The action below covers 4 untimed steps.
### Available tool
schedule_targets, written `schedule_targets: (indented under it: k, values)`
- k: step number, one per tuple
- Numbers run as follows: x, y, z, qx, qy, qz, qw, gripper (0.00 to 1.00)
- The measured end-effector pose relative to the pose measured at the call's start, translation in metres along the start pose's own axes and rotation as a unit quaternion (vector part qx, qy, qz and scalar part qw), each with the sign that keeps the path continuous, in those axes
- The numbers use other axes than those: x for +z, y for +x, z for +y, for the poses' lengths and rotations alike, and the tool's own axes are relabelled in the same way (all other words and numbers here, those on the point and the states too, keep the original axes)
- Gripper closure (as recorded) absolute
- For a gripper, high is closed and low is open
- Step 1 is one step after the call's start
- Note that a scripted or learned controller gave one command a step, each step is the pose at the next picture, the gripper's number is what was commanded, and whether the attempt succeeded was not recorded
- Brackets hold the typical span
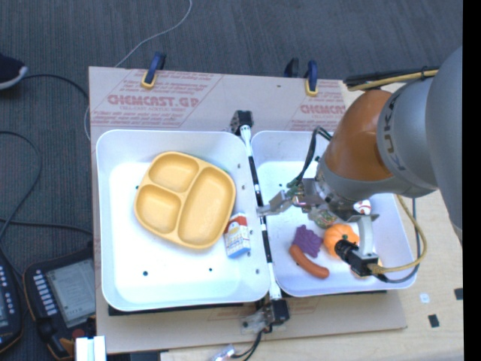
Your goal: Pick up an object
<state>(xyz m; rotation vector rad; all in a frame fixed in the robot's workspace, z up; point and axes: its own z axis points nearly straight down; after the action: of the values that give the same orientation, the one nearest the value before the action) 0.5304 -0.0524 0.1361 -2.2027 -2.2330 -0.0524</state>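
Note:
In the right bin [282,173] lie a purple bunch of grapes [306,240], an orange fruit [336,236] and a reddish sausage [310,262], close together near the front. My gripper [294,199] hangs over the left part of this bin, just above and left of the grapes, near the divider between the bins. Nothing shows held in it. The grey arm with its orange band [364,145] covers the bin's back right part.
The left bin [120,277] holds a yellow divided plate [185,198] and a small white carton with red and blue print [237,236] by its right wall. A black cable [379,271] curls along the right bin's front edge. Clamps hold the board at the back.

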Motion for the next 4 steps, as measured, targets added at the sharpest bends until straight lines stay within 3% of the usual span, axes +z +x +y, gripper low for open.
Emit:
schedule_targets:
  k: [4]
  values:
    - [0.0007, -0.0007, -0.0001, 0.0, 0.0, 0.0, 1.0, 0.0]
